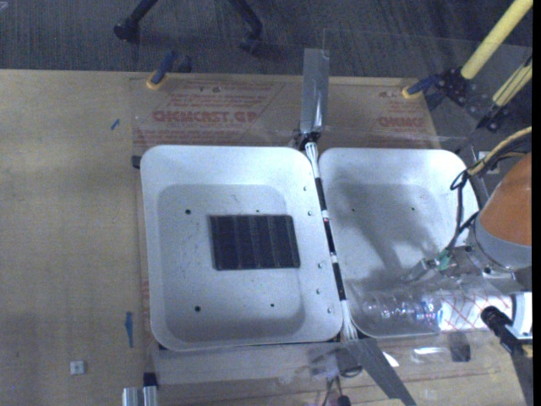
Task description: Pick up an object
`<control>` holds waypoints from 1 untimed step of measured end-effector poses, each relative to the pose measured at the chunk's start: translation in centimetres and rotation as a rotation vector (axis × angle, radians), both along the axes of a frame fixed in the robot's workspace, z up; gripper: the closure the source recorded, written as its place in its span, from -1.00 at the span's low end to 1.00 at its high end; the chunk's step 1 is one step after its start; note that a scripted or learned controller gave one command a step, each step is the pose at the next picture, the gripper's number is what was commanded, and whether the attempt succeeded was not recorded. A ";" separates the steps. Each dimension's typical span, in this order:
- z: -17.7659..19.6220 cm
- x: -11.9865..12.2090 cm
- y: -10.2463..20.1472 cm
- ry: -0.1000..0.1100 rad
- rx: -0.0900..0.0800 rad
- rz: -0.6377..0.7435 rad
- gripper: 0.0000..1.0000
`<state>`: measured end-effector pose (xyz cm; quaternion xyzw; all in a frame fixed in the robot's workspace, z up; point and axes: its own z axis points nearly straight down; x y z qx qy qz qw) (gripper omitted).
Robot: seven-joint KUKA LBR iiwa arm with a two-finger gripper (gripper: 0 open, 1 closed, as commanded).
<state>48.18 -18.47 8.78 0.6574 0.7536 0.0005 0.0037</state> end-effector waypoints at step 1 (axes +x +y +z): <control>0.0 5.6 4.8 -0.004 0.004 -0.150 -1.00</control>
